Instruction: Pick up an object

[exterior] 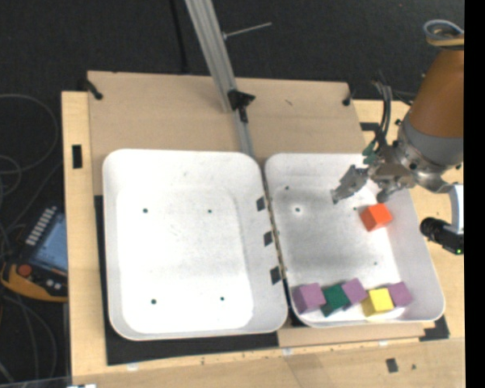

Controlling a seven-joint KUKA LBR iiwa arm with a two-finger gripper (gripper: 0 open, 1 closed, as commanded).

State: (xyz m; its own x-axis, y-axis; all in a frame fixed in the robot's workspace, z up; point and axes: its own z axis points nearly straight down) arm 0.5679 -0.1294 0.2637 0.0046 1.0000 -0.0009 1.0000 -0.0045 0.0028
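My gripper (360, 195) hangs over the back half of the right bin (323, 241), its two fingers spread apart and nothing between them. An orange block (376, 217) lies on the bin floor just below and to the right of the right finger (383, 191); whether they touch I cannot tell. Along the bin's front wall sits a row of blocks: a purple one (309, 297), a green one (335, 299), another purple one (354, 289), a yellow one (378, 301) and a third purple one (399, 293).
The left bin (186, 241) stands beside the right one, joined by dark clips (269, 237) at the shared edge. A slanted metal post (218, 55) rises behind the bins. Cables and a handheld pendant (44, 249) lie off the bench at the left.
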